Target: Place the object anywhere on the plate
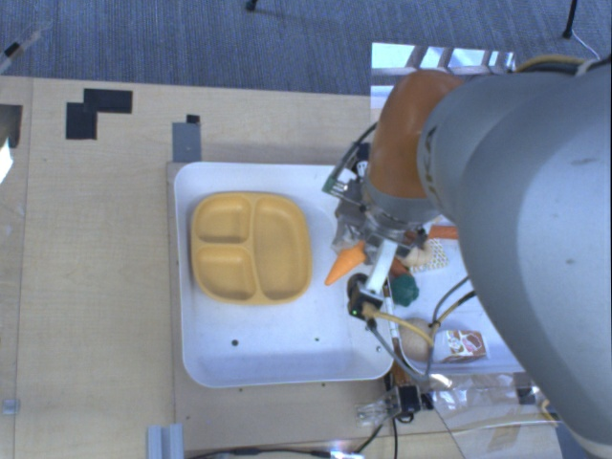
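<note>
Closest to the lens, the grey arm fills the right of the frame and hides much of what you need. Its end effector sits right of centre, over the right margin of the left bin; you cannot tell how far it is open, or whether it grips anything. Directly below and left of it is what looks like a toy carrot, possibly lifted. Its long axis runs diagonally, with the narrow tip at lower left, toward the plate, and the thick end at upper right under the wrist. The yellow divided plate lies just left of it, apart. You are at the carry step: next comes a short shift left, then a release over any compartment.
</note>
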Tool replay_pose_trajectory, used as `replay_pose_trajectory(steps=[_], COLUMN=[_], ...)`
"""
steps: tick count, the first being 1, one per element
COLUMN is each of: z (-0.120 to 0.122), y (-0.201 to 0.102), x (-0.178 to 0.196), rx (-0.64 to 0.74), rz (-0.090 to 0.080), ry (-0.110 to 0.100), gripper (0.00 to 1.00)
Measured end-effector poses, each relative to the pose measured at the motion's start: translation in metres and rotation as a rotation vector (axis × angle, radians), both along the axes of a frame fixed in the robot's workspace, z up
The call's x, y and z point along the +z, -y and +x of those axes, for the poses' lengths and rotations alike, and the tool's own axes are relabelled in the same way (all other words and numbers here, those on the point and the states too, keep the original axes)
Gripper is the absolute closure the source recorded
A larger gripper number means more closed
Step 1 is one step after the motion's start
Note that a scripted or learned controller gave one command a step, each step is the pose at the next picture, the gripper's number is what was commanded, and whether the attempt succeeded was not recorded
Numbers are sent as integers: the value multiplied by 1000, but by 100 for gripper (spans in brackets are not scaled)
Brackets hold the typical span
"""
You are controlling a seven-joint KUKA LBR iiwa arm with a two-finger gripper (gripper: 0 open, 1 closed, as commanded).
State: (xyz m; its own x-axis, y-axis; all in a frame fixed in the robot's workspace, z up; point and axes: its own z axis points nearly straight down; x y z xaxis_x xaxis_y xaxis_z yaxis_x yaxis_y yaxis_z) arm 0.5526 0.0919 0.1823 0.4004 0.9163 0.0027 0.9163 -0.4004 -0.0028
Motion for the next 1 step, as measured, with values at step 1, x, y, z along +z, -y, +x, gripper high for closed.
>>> replay_pose_trajectory(steps=[1], z=[1], y=[4], x=[1], rx=[-4], rz=[-3], ry=[2], gripper=[0])
